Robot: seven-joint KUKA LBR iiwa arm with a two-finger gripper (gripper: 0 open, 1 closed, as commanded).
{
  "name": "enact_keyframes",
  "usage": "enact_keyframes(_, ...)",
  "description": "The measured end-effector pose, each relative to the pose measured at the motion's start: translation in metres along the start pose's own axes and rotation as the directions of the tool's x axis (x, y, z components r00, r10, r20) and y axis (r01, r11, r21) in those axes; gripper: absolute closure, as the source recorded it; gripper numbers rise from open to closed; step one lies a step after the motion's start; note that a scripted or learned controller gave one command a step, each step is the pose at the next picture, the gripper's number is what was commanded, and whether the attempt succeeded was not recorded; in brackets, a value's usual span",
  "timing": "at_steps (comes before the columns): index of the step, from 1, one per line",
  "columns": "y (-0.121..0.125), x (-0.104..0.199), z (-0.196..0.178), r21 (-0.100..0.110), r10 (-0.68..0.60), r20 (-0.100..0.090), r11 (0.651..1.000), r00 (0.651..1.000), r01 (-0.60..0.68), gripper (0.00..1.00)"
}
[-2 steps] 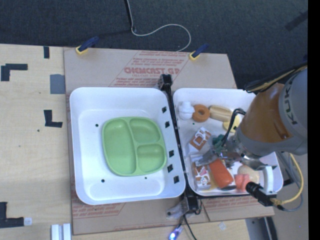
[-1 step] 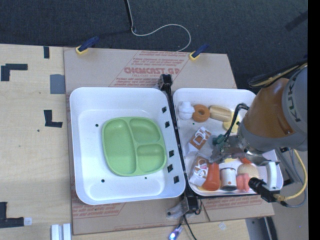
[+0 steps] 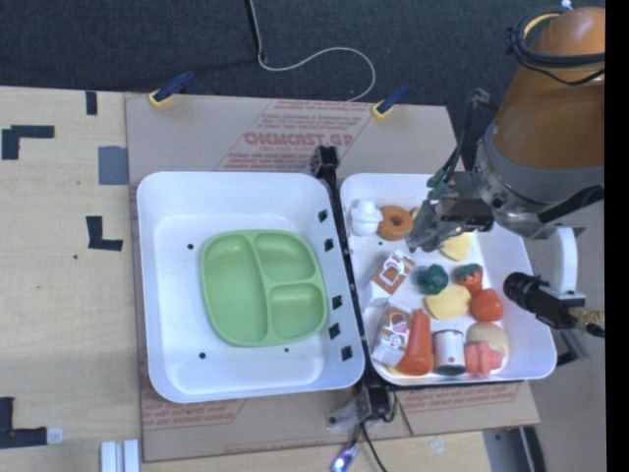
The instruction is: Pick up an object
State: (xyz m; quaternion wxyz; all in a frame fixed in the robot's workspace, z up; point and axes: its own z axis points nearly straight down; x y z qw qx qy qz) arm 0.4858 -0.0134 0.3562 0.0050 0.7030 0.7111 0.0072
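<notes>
The right bin [image 3: 511, 367] holds a heap of toy food: a brown doughnut [image 3: 395, 222], a white piece [image 3: 365, 216], a small white-and-orange carton [image 3: 391, 273], a dark green piece [image 3: 430, 278], a yellow piece [image 3: 447, 303], a red tomato-like piece [image 3: 486, 306], an orange carrot [image 3: 418, 344] and a small can [image 3: 448, 350]. My gripper [image 3: 432, 234] hangs over the bin's upper middle, just right of the doughnut and above the green piece. A pale yellow piece [image 3: 456, 248] lies right beside its tips.
The left bin [image 3: 167, 205] holds a green divided plate [image 3: 263, 285]. A black divider [image 3: 339, 264] runs between the bins. Cardboard lies under both. A white cable loops across the dark floor at the back.
</notes>
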Motion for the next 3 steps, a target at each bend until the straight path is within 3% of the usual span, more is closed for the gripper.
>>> enact_keyframes(1,0.011,0.002,0.151,0.033,0.011,0.004,0.999,1.0,-0.011,1.0)
enact_keyframes(2,0.001,0.037,0.004,0.004,0.005,0.0,1.0,1.0,-0.005,1.0)
enact_keyframes(3,0.019,0.093,-0.087,0.007,0.002,0.0,1.0,1.0,-0.002,1.0)
